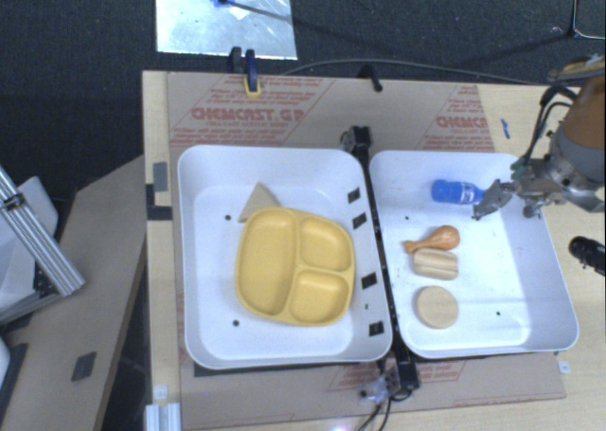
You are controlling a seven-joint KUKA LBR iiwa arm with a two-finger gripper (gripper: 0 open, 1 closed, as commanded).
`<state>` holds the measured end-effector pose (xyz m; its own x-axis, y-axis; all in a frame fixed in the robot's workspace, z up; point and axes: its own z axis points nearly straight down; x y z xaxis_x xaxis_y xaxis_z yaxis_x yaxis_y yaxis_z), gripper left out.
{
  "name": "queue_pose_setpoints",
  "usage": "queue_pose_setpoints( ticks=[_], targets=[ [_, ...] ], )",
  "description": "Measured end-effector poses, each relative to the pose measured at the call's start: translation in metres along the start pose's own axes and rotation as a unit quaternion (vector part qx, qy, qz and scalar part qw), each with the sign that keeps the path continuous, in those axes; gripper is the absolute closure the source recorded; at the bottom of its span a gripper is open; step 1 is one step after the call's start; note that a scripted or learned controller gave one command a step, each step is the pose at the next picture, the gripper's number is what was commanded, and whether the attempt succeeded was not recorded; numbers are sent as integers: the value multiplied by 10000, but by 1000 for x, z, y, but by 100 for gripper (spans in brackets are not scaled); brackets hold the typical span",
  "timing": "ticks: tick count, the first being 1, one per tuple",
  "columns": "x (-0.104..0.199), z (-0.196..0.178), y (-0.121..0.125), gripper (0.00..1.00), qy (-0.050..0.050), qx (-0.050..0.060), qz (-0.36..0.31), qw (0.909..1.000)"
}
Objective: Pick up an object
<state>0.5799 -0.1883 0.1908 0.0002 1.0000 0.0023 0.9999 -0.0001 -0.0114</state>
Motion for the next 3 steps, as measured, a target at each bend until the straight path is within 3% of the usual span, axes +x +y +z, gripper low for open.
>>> queue_pose_setpoints(
  ticks=[1, 3],
  targets=[
    [1, -8, 3, 0, -13, -63, -17, 10000],
    [-2, 94, 5, 0, -21, -65, -6, 10000]
  ],
)
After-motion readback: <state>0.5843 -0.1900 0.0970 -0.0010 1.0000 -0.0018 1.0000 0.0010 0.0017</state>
